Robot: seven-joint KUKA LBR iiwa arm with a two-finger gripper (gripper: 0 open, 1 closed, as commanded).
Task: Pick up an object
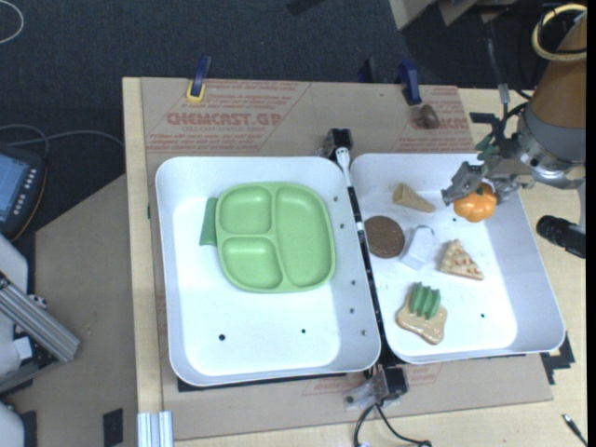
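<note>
The tool [477, 192] is reaching in from the right and hanging over the upper right part of the right bin [521, 329]. Its dark fingers are closing narrowly around a small orange fruit [476, 206], which is sitting between them just under the tool's tip; whether the fruit is resting on the bin floor or raised off it is not clear from this slant.

Just to the left of the tool, a tan wedge of cheese-like food [410, 197] is lying on the bin floor. Further left and a little below it, a round brown cookie [384, 237] is lying close to the bin's inner wall, with a pale, nearly white piece [419, 247] just beside it. Directly below the tool, a triangular pizza slice [460, 261] is lying flat. Well below the tool, near the front of the bin, a tan toast-like piece with green strips on top [423, 312] is resting.

Far to the left of the tool, the left bin [186, 343] is holding a green divided plate [276, 237] with three compartments. Both bins are sitting side by side on the counter [149, 138].
</note>
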